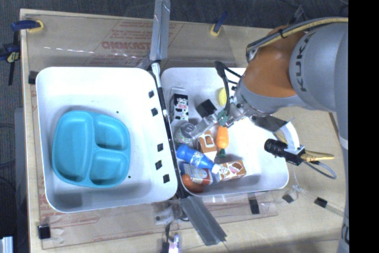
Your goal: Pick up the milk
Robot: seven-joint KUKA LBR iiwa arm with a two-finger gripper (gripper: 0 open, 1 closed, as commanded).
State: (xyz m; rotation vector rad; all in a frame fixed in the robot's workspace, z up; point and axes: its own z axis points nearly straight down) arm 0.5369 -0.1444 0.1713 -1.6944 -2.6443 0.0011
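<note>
The milk [179,105], a small carton with a black-and-white cow print, lay in the right bin [266,172] close to the divider wall, toward the bin's far-left corner. The gripper [220,119] hung over the middle of that bin, apart from the carton, and whether it was wide or narrow could not be told; nothing was visibly held.

The likeliest failure seemed a wrong or double grasp. The carton sat tight against the bin wall, so one side of a grasp would have little room there, and a slanted approach could push the carton rather than close on it. A silvery can [187,130] lay just beside it on the near side, with a blue bottle [194,156], an orange carrot [222,138] and small printed boxes [228,169] crowded nearer the bin's front edge. A black piece [206,108] rested between gripper and carton. The left bin [44,92] held a blue divided tray [92,147].
</note>
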